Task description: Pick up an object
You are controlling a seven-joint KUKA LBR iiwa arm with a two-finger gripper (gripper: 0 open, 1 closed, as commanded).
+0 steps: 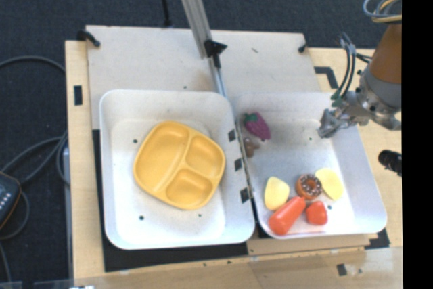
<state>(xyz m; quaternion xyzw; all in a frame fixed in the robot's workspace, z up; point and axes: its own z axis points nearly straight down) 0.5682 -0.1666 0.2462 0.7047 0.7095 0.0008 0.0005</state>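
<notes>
Grey metal gripper [329, 124] over right white bin's [352, 152] far right edge; finger state hard to tell. Toy food at near side: orange plastic carrot [287, 214], round brown donut [309, 186].

Right bin [291, 120] middle open; toys [301, 198] crowd front.

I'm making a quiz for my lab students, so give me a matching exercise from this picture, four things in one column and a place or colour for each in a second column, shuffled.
Things:
1. divided plate
2. purple toy
3. carrot-shaped toy
4. gripper

Descriptions:
A. orange-red, near the front edge of the right bin
B. yellow, lying in the left bin
C. over the right bin's back right part
D. by the right bin's left wall, toward the back

Pairs: 1-B, 2-D, 3-A, 4-C
</notes>
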